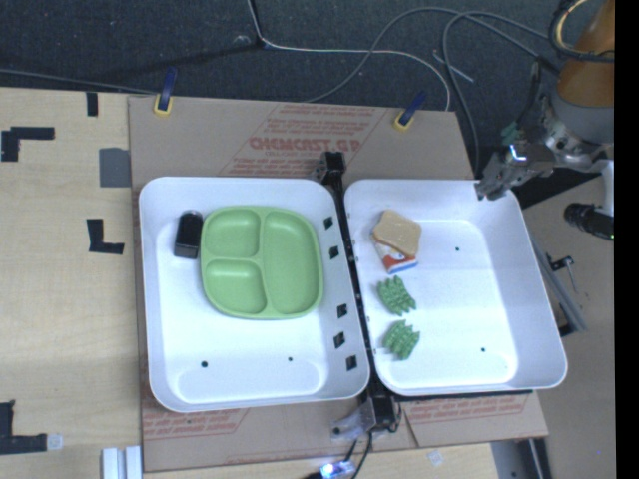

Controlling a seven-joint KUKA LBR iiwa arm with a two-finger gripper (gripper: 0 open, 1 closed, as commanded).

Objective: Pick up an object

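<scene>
In the right bin [519, 267] lie a tan bread-like piece [397, 233] on a small red and white item [400, 260], and two green knobbly toys [396, 294] [401, 339] below them. The left bin [165, 297] holds a green divided plate [263, 262] and a small black block [188, 235] at its left. My gripper [493, 185] hovers over the right bin's upper right corner, well apart from every object, with nothing seen in it.
A black hinge strip [344, 267] runs between the two bins. Cables [399, 38] cross the dark mat behind the cardboard sheet. The arm's orange band [589, 58] is at the upper right.
</scene>
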